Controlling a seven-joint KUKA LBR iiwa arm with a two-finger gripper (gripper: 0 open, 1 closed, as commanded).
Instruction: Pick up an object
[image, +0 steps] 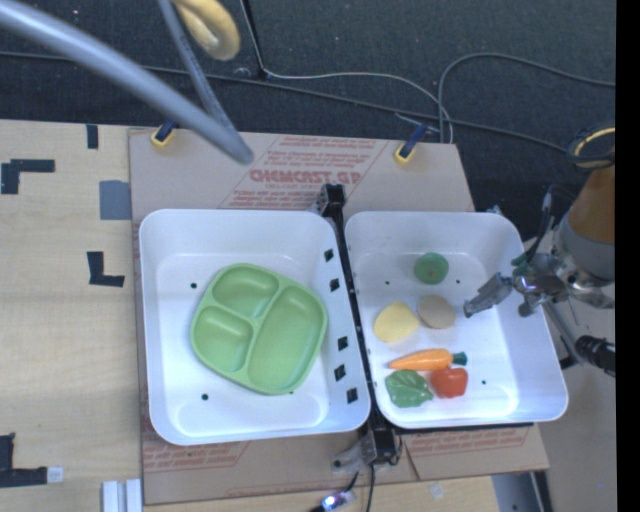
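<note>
The arm (590, 235) at the scene's right edge is grey, with an orange band above its wrist and a yellowish ring at the top of that band. Below the band sits a pale grey cylindrical wrist section. From it a cluster of dark metal fittings and thin cables leads to the gripper (483, 298), whose slim fingers are grey and metallic. A small green part shows among the fittings near the wrist.
</note>
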